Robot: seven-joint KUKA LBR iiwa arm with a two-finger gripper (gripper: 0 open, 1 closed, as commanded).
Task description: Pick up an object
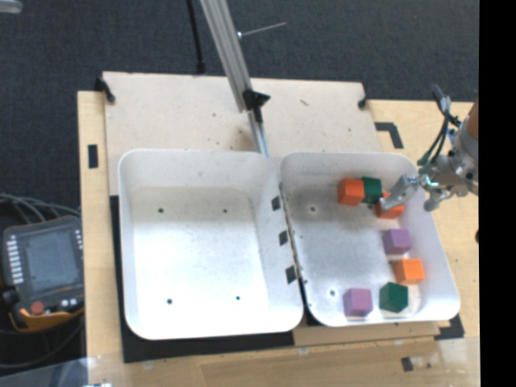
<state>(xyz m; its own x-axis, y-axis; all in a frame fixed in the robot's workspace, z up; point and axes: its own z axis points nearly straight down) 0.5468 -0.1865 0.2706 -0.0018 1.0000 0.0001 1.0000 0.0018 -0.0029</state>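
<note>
hand (403,190) sat over the right bin; red block (390,210) lay just below-left of its tips. grip state: cannot tell.

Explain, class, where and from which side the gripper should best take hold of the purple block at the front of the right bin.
Probably from straight above, closing on the purple block's left and right faces. It sits flat and squarish, so those faces look parallel. The bin's front wall crowds its near side, and the green block stands to its right with only a narrow gap, so the right finger must slip in carefully.
</note>
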